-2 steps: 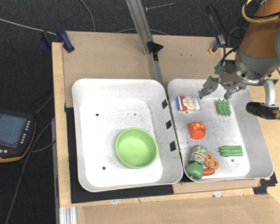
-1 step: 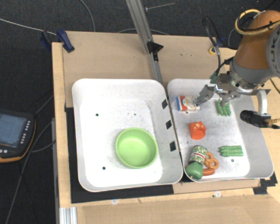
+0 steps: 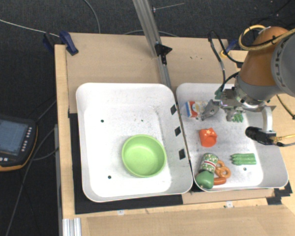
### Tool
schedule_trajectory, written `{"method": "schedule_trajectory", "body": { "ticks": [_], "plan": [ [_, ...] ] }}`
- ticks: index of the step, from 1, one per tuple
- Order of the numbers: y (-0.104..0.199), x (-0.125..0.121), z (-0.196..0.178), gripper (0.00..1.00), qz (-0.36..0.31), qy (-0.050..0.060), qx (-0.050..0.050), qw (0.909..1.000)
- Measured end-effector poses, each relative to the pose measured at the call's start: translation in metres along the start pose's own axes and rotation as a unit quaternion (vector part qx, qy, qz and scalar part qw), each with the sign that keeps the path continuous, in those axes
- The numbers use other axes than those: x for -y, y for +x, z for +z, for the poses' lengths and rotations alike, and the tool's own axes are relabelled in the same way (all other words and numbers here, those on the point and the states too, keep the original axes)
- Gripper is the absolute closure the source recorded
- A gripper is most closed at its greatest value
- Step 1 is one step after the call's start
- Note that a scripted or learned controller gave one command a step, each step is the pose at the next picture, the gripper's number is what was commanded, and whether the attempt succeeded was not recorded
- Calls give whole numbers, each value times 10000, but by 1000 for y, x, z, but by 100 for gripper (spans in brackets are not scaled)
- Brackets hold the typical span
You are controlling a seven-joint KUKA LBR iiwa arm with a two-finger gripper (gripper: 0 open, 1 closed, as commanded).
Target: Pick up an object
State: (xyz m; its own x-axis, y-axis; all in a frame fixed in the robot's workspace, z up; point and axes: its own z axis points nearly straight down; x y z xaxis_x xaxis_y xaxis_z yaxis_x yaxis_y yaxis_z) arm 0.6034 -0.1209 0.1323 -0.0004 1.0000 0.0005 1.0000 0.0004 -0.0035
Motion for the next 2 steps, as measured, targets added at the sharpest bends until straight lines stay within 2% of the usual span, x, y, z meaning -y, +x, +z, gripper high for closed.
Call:
{"method": "schedule_trajectory", "body": {
  "ticks": [1,2],
  "plan": [
    [0,-1,-13,100,-1,-25,0,10000],
    [-9,-1,-62,100,2,-42,7,10000]
  ]
}}
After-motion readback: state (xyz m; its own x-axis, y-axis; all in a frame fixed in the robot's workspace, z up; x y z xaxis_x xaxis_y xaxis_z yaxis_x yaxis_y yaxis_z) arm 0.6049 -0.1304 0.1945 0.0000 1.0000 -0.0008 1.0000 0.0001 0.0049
